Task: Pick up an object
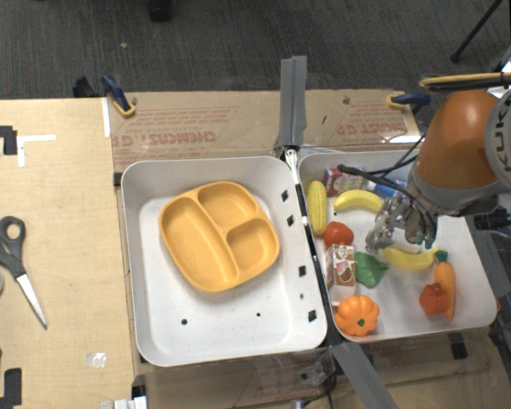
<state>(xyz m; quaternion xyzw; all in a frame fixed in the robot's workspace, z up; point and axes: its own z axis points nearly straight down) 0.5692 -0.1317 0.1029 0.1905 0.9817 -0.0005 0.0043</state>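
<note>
Right bin (488,315): we count two bananas (358,201), one corn cob (317,203), tomato (338,233), pumpkin (357,315), carrot (446,283), all glossy plastic. Gripper (402,226) hovers between the bananas; we can't tell its state. Left bin (151,333) holds one three-compartment orange plate (219,235).

Scissors (18,265) lie on the bench (57,338), left.

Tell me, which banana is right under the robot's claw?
The lower banana, lying just below the gripper, beside the carrot. The other banana sits farther up, next to the corn.
</note>
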